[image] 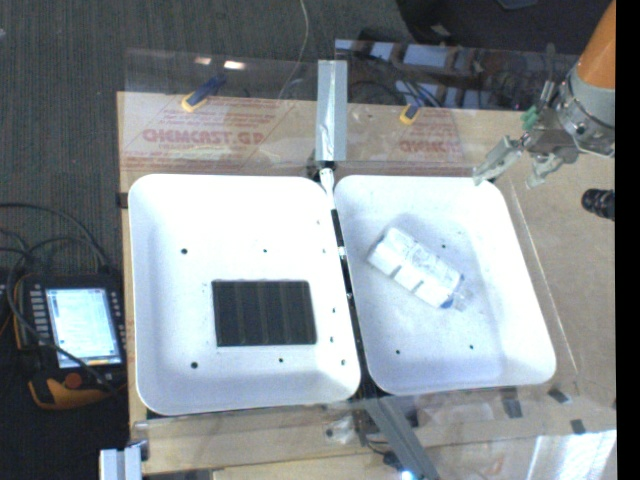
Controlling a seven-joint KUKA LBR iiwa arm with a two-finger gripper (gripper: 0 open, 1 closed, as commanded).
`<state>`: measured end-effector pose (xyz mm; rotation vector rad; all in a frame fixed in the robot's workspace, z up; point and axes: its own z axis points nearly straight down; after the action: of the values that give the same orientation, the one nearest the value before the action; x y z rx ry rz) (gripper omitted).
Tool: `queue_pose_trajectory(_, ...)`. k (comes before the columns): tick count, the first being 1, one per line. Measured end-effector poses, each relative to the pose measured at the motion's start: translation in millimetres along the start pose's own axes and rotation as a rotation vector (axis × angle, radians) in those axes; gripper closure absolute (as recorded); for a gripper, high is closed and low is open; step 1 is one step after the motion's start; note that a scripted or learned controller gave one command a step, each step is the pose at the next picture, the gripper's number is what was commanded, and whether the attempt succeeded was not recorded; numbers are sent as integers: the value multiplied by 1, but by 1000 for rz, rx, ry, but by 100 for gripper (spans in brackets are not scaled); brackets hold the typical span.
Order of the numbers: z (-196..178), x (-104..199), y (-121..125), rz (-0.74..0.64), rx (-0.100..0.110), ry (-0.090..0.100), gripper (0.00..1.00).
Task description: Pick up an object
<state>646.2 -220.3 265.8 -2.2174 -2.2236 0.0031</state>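
A white plastic bottle [415, 268] lies on its side, slanted, in the middle of the right bin [500, 363]. A flat black ribbed rectangle [263, 313] rests in the lower part of the left bin [160, 228]. My gripper [508, 173] hangs at the upper right, over the far right corner of the right bin. It is well above and to the right of the bottle. Its two fingers are spread open with nothing between them.
A grey post [331, 113] stands behind the seam between the bins. Two yellow-and-blue clamps [202, 92] [408, 114] sit on the back board. A handheld screen unit [78, 326] lies on the floor to the left.
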Motion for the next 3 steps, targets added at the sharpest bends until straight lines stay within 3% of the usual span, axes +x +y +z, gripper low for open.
queue_pose_trajectory(1,56,59,-69,-40,1,1,0)
queue_pose_trajectory(2,30,32,-71,-416,-3,-1,0)
queue_pose_trajectory(3,29,51,-68,-377,-3,1,0)
